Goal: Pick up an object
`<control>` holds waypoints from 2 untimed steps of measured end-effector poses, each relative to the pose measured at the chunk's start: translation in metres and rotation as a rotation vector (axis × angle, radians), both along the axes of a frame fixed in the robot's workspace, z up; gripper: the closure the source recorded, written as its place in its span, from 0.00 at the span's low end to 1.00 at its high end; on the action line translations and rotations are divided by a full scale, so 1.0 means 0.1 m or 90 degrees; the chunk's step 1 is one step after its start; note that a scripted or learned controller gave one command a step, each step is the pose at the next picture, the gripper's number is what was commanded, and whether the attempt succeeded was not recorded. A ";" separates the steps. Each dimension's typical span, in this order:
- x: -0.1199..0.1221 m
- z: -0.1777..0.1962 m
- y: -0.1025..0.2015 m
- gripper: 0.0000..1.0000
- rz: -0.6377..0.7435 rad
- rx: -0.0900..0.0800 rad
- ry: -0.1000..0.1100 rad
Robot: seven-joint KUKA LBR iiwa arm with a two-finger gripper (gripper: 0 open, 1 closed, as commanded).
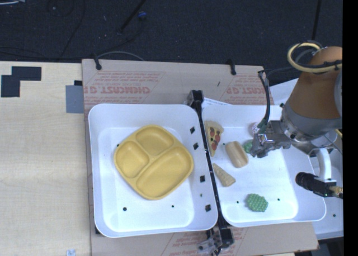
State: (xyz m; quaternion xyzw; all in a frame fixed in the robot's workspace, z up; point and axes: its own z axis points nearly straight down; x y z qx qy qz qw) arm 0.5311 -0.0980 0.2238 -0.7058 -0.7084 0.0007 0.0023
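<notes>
The right bin (pixel 279 193) holds a pizza slice toy (pixel 213 136) near its left wall. A tan bread roll (pixel 236 153) lies at its middle, a tan wedge (pixel 223 174) below it and a green bumpy piece (pixel 257 202) near the front. My gripper (pixel 258 147) hangs low over the right bin, just right of the bread roll, pointing left. A small green thing (pixel 247 147) lies at its tip, mostly hidden.
The left bin (pixel 106 204) holds a yellow divided plate (pixel 153 161). A black divider (pixel 204 154) runs between the bins. The grey arm with its orange band (pixel 316 90) covers the right bin's far right side. Cardboard lies under both bins.
</notes>
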 end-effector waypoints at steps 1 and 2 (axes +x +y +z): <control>0.03 0.09 0.56 1.00 0.001 -0.001 -0.001; 0.07 -0.01 1.02 1.00 0.000 -0.001 0.001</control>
